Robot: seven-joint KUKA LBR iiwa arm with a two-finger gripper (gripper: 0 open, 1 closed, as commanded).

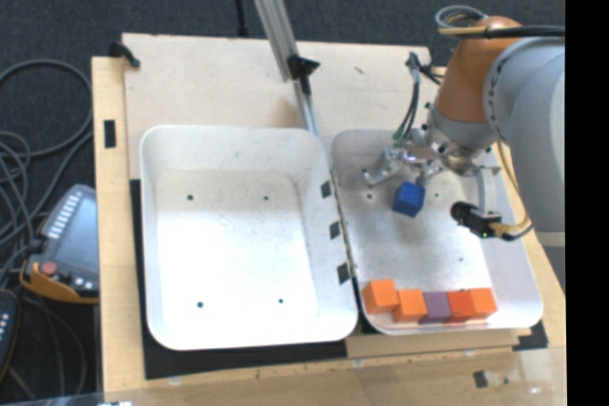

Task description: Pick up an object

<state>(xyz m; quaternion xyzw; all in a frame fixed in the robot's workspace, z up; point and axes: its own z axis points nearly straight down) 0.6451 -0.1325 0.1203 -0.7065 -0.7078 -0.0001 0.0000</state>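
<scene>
Your likeliest target, the blue cube (409, 199), sits in the upper middle of the right bin (519, 276), resting on the bin floor as far as the slanted view shows. The claw (404, 164) hangs just above and behind it, its metal parts spread over the cube's top edge, but you cannot tell from here whether it is open or closed, and nothing shows the cube gripped. So treat the pick as not yet done: the arm (495, 100) is placed over the cube, and the grasp and the lift are both left to do, in my judgement.

Further out, along the near wall of the same bin, you have a row of blocks touching one another: an orange block (383, 294) at the left end, a second orange one just beside it, a purple block (437, 304) in the middle, and more orange ones to its right. They lie well apart from the cube, so they should not get in your way.

The left bin (162, 157) lies alongside on the surface (205, 76)
</scene>
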